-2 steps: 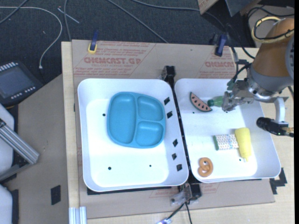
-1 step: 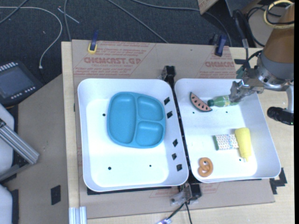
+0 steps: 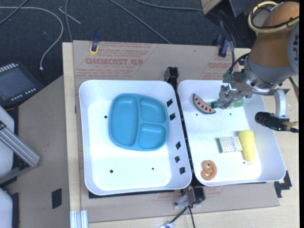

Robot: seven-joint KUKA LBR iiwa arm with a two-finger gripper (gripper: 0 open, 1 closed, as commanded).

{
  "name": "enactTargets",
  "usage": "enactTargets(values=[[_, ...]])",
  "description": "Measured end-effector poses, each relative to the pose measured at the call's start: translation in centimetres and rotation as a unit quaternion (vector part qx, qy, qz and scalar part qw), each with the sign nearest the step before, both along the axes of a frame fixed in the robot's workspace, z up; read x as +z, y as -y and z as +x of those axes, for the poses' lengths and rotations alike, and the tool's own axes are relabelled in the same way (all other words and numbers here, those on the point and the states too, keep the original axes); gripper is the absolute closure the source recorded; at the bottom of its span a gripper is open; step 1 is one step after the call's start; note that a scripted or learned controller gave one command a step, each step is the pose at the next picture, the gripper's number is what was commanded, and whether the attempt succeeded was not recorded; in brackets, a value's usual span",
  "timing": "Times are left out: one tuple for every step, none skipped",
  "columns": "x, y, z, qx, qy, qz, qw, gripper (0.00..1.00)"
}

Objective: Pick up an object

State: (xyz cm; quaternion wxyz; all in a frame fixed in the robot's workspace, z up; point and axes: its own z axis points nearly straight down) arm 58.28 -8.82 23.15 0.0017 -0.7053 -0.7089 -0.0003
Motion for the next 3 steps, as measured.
enactTargets(values=[[0.8, -5.5, 0.9, 0.0, 0.002, -0.0005, 1.0, 1.0], [1.3, -11.4, 1.5, 0.001, 0.002, 0.0, 1.0, 1.0], [-0.6, -16.5, 1.4, 0.0, -0.001, -0.0006, 1.0, 1.0]])
